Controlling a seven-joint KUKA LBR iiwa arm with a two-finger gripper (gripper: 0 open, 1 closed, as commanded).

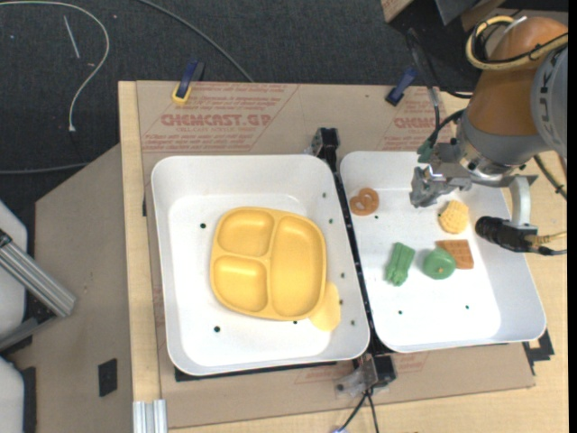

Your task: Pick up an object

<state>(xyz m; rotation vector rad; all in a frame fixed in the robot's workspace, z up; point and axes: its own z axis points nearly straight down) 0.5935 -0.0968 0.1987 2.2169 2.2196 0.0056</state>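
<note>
Apparently the approach step was in hand: the pincer (427,190) hung just beside the yellow corn piece (453,216); whether it was open or closed, I couldn't tell. Next, centring over the corn.

I see the gripper (427,190) over the right bin (397,318), just beside the yellow corn piece (453,216). Pretzel (364,201), green pieces and cracker (457,253) lie near that corn.
</note>
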